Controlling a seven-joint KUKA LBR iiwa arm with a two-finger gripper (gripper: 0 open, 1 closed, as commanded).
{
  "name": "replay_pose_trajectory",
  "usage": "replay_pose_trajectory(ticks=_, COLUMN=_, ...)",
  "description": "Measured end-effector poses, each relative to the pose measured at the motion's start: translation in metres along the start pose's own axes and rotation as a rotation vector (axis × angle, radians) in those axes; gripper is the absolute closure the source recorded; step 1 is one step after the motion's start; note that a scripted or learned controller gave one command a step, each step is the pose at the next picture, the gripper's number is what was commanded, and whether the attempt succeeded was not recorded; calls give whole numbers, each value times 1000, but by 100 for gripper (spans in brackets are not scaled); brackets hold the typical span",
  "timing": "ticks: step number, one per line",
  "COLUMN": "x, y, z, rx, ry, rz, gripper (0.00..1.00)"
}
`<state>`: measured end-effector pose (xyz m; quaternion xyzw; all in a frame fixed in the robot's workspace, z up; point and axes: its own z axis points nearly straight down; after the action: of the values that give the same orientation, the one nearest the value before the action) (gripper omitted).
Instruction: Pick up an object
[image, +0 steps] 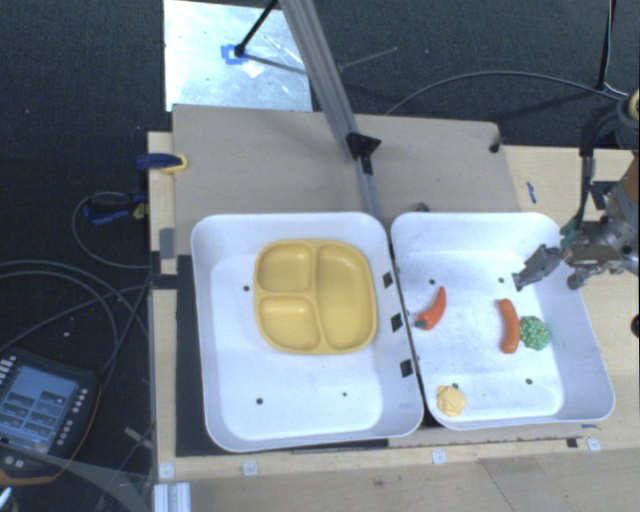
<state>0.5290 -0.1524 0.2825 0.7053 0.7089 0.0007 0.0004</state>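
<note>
Risk lies chiefly in crowding: the hand (548, 266), at the right of the frame over the upper right of the right bin (470, 235), grasps nothing, and whether it is released or clenched I cannot tell, while the nearest candidates, an orange sausage (509, 325) and a green broccoli piece (535, 333), lie touching just below it, so a descent could nudge one or trap both. Elsewhere in that bin sit a red-orange chilli (432, 308) near the left wall and a yellow piece (451, 400) at the lower left corner, well apart; the left bin (300, 410) carries a yellow divided plate (315, 296), and nothing stands between hand and sausage.
</note>
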Motion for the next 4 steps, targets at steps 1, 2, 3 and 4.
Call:
replay_pose_trajectory(ticks=1, x=0, y=0, z=0, rx=-1, ry=0, rz=2, gripper=0)
replay_pose_trajectory(ticks=2, x=-1, y=-3, z=42, rx=4, ry=1, rz=5, gripper=0)
replay_pose_trajectory(ticks=3, x=2, y=2, z=102, rx=7, ry=1, rz=5, gripper=0)
replay_pose_trajectory(ticks=4, x=3, y=0, z=166, rx=7, ry=2, rz=5, gripper=0)
